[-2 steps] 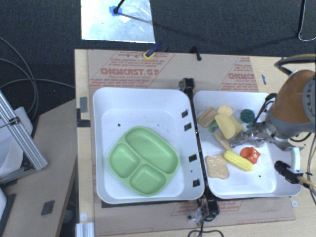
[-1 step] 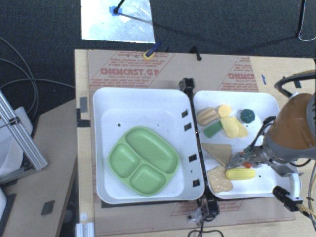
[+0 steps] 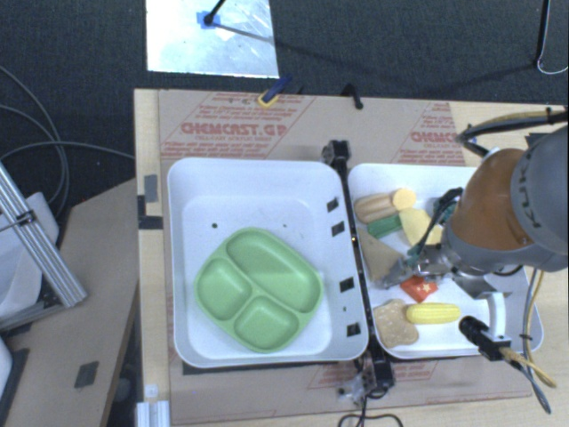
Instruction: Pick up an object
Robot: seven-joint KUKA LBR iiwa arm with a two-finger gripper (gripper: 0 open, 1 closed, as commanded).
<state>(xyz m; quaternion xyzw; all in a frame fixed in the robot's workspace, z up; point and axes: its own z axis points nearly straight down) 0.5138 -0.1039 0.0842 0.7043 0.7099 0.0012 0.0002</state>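
Observation:
The right bin [image 3: 369,178] holds several play-food pieces: a tan bread roll [image 3: 374,206], a green piece [image 3: 385,227], a pale yellow piece [image 3: 414,224], a red piece [image 3: 418,287], a yellow corn-like piece [image 3: 433,313] and a tan cookie shape [image 3: 395,322]. My gripper [image 3: 418,269] reaches down into this bin from the right, its tip just above the red piece. The wrist hides how the fingers stand.
The left bin [image 3: 258,178] holds a green divided plate [image 3: 258,288]. A black divider with clips [image 3: 348,238] runs between the bins. The arm's grey and orange body [image 3: 502,212] covers the right bin's far right side. Cables trail at the lower right.

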